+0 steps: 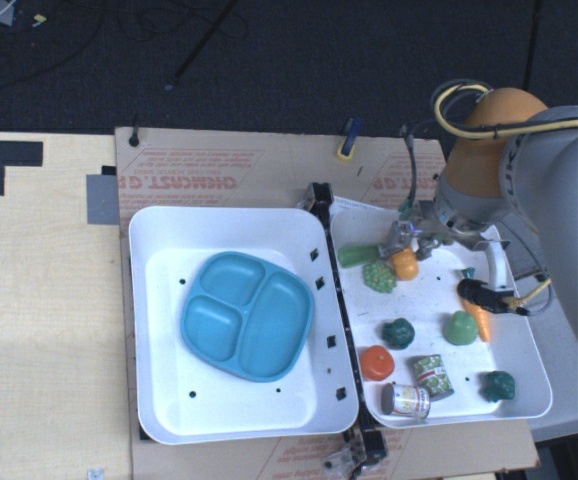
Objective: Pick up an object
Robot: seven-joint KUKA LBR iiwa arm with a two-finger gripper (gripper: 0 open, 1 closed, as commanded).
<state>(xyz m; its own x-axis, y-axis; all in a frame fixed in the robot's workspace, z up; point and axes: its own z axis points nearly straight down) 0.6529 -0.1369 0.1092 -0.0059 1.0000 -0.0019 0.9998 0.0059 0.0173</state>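
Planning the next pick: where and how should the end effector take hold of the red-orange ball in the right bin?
Take the red-orange ball across its round middle, coming straight down from above. It is round, so any finger direction fits, but the bin's wall lies close on its left; closing along that wall probably leaves more room.

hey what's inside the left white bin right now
A blue divided plate lies in the left bin, its three compartments bare. Whatever is under the plate is covered.

Surfaces, as seen from above my bench

Both white bins (159,238) look like smooth, slightly glossy plastic; the blue tray (247,315) is matt plastic. Under them, a cardboard sheet (229,163), dull and printed. The can (407,400) shows shiny metal. My arm (549,183) is smooth grey.
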